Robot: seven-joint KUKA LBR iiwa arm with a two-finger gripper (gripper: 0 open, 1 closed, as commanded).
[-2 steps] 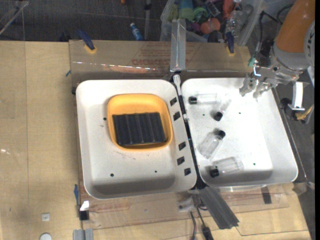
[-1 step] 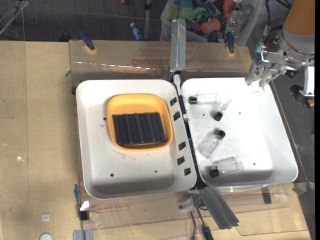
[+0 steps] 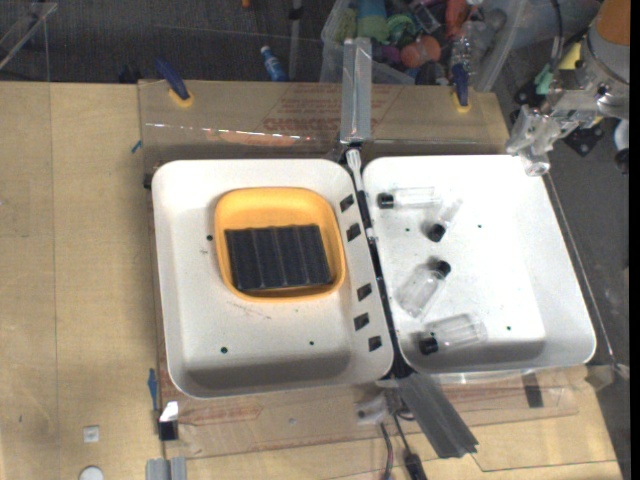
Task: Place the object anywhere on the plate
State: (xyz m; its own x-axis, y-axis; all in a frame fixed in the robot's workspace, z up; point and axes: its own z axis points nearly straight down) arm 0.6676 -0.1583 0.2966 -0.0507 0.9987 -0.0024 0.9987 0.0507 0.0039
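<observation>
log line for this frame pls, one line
hand: above right bin's far right corner | holding: nothing visible | vials: four in right bin | plate: left bin, dark ridged block on it
</observation>
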